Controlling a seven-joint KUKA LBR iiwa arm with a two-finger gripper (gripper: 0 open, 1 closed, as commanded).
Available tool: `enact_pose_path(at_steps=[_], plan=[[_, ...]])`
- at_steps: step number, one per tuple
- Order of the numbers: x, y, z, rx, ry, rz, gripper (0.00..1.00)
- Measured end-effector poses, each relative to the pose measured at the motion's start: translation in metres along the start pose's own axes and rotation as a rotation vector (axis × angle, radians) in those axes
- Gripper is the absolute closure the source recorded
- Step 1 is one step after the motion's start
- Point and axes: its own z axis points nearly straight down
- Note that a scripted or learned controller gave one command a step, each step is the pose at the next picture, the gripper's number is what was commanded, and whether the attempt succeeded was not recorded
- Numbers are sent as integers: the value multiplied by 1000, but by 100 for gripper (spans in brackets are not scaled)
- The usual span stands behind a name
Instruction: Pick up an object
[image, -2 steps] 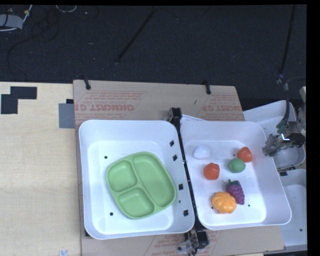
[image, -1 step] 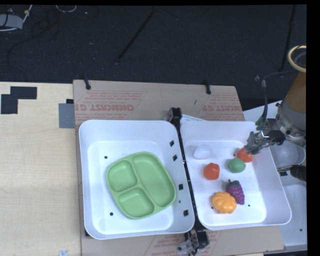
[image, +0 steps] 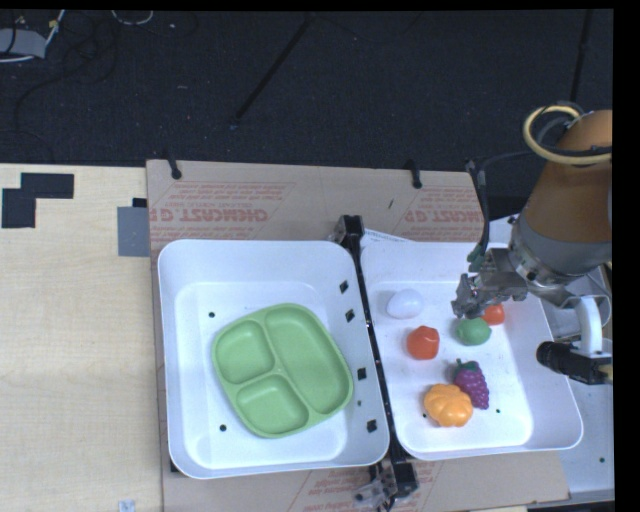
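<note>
The gripper (image: 470, 305) hovered just above the green toy (image: 473, 331); its jaw state could not be told. A centred, straight descent would avoid nudging the small red piece (image: 494, 314).

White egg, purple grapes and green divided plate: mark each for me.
white egg (image: 404, 303), camera view, middle of its shell.
purple grapes (image: 473, 383), camera view, centre of the bunch.
green divided plate (image: 232, 398), camera view, its rim.

A green three-compartment plastic tray (image: 282, 370) lies in the left white bin (image: 190, 290). The right white bin (image: 555, 425) holds a white egg (image: 404, 303), red toy pepper (image: 423, 342) and orange toy pepper (image: 447, 405).
</note>
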Motion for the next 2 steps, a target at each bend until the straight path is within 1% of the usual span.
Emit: enact_pose_path(at_steps=[1, 2], plan=[[63, 2, 4, -1, 0, -2, 100], [119, -5, 18, 1, 0, 0, 100]])
